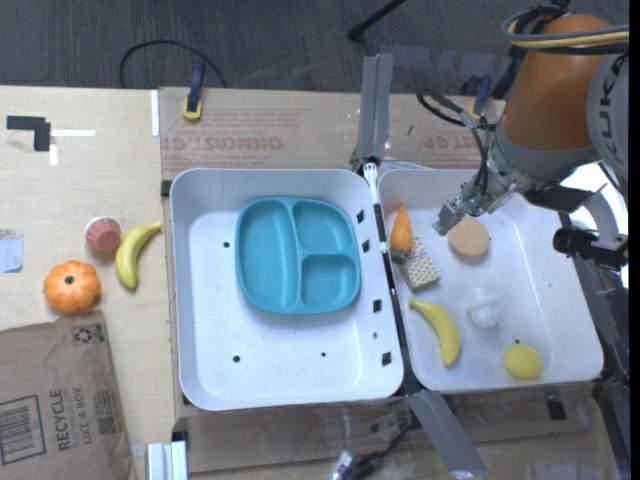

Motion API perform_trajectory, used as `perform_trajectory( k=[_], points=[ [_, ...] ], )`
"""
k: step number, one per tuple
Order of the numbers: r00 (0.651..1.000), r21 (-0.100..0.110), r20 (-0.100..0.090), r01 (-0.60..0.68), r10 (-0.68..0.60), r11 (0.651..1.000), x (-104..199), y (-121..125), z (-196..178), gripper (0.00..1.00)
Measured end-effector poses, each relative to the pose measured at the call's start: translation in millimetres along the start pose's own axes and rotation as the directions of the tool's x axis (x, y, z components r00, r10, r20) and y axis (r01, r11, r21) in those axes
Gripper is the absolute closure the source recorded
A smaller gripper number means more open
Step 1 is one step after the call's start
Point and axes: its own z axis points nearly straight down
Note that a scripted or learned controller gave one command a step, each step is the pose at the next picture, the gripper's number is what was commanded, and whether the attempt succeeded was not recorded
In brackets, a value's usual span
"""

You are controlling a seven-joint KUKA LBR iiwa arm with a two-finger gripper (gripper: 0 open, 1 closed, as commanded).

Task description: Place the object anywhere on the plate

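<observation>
A teal divided plate [298, 255] lies in the left bin [200, 298]. The right bin [560, 298] holds a carrot [401, 228], a patterned sponge-like block [420, 268], a tan round bread piece [469, 239], a banana [441, 329], a clear white object [485, 309] and a lemon [523, 360]. My gripper [462, 209] hangs over the right bin's back part, just above and left of the bread piece. I see nothing between its fingers.
On the bench left of the bins lie a second banana [134, 252], a small pumpkin [72, 287] and a pink cupcake-like item [102, 235]. A cardboard sheet [50, 408] sits at the front left. A metal post [376, 108] rises behind the bins' divide.
</observation>
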Motion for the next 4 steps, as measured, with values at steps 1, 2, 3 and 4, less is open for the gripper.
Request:
perform_trajectory(
  k=[1,2,3,4],
  points=[
    [0.998,0.0,-0.001,0.059,-0.059,0.998,30.5,91.0,-8.3,1.0],
    [1.0,0.001,-0.001,0.017,-0.017,1.0,93.1,142.7,60.1,1.0],
    [0.944,-0.002,0.002,0.331,-0.331,0.944,34.5,113.3,35.9,1.0],
    [0.875,-0.001,-0.001,0.485,-0.485,0.875,116.6,110.3,17.4,1.0]
  ],
)
